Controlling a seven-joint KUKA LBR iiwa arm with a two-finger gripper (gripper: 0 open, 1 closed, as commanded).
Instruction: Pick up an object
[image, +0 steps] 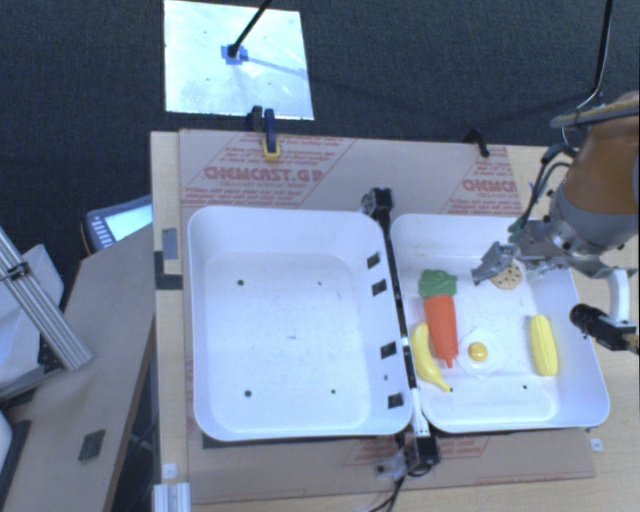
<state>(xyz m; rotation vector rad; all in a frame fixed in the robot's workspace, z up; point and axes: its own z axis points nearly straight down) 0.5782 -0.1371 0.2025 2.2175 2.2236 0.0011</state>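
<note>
Smooth white bin (575, 400) holds glossy carrot (441, 325); metal claw (493, 264), grip state unclear.

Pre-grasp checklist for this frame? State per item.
1. Gripper over the right bin: ok.
2. Target near the gripper: cookie right beside it: ok.
3. Anything held between the fingers: cannot tell.
4. Cookie apart from neighbours: carrot lies to its left with a gap: ok.
5. Other picks reachable: banana, fried egg, corn all lie uncovered in the bin: ok.
</note>
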